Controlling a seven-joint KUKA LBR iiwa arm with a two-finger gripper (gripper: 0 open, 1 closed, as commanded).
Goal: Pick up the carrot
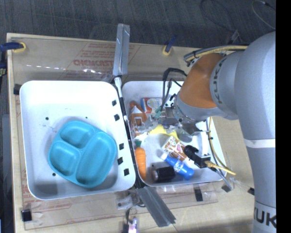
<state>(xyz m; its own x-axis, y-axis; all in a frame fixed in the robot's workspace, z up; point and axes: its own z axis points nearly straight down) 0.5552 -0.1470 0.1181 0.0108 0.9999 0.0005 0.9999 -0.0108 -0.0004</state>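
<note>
- The carrot (141,161) is lying in the right bin (150,89), tucked against the bin's left wall near the front-left corner. It runs lengthwise along that wall and nothing is gripping it.
- Just to its right there's a dark, roughly cylinder-shaped object (163,173) on the bin floor, and next to that a blue bottle-ish thing (180,168).
- Further back in the same bin is a jumble: some yellow item (158,129), a small printed packet (171,146), and a carton with orange on it (138,111) near the back-left.
- The gripper (183,132) is down in the middle of the right bin, hanging over that clutter and well to the right of the carrot. From this angle the wrist hides the business end, so honestly can't tell how wide it's set or whether it's got anything.
- The arm (233,86) comes in from the right, orange band sitting right above the bin.
- The left bin (34,93) has a teal divided plate (82,152) in it, sitting toward the front.
- Both bins sit side by side on the bench (63,57), which has a clear sheet with red lettering on top.
</note>
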